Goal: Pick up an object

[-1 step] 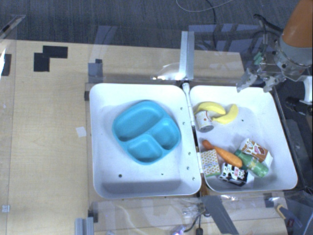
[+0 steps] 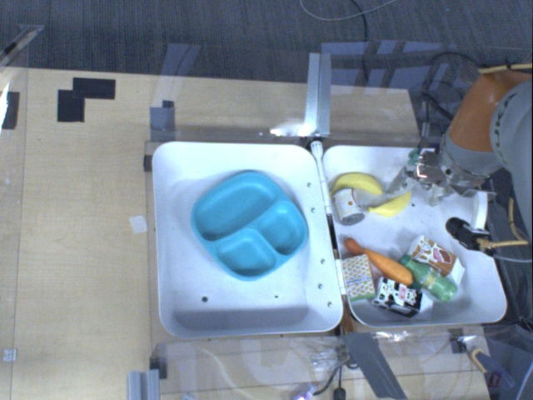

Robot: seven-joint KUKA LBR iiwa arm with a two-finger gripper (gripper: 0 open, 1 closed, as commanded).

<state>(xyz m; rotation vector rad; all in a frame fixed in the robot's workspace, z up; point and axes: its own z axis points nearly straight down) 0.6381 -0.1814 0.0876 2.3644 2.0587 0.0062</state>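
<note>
At the left of the frame the left bin (image 2: 166, 223) carries a blue divided plate (image 2: 248, 223), well apart from anything I am after. Crossing the divider into the right bin (image 2: 491, 302), I first meet a small metal can (image 2: 350, 206) lying on its side hard by the divider, with the banana (image 2: 372, 192) curving over and past it: its long axis runs from upper left, above the can, down to a tip in the middle right of the frame. That tip points almost straight at my gripper (image 2: 423, 172), which hangs at the upper right of the bin, so the banana lies just to the left of and slightly below me in the picture, and I would judge it the nearest candidate. Lower in the bin, a carrot (image 2: 379, 261) slants from upper left to lower right among a checked packet (image 2: 358, 277), a black-and-white box (image 2: 397, 296) and a green bottle (image 2: 435, 279), all farther from me. My fingers are blurred against the white wall; whether they are parted I cannot tell, though nothing appears between them.
</note>
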